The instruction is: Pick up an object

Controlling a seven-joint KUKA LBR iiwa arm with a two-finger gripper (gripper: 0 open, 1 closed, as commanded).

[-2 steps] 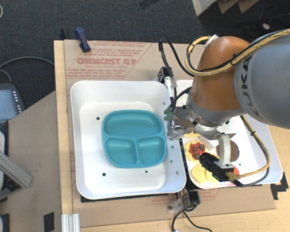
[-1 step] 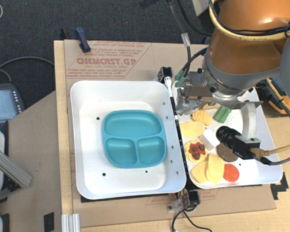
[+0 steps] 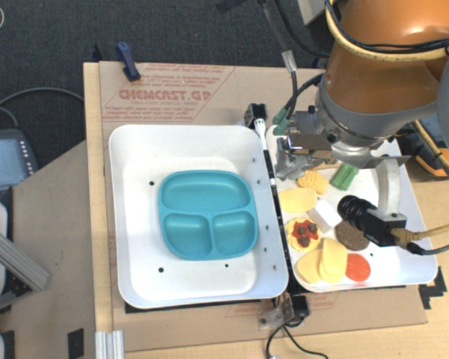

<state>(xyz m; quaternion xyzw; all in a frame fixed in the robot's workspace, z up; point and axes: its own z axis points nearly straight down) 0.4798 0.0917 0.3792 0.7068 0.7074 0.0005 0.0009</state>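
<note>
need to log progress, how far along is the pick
Done: the arm is over the right bin, above its upper end. In hand: nothing visible; the wrist hides the gripper, and the yellow pieces, red disc and green piece lie in the bin. Left: gripping and lifting one item. The teal divided plate sits in the left bin.

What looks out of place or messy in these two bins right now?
Nothing looks spilled or broken. The teal divided plate sits flat near the middle of the left bin. The toy food pieces lie crowded together in the right bin, under the arm.
</note>
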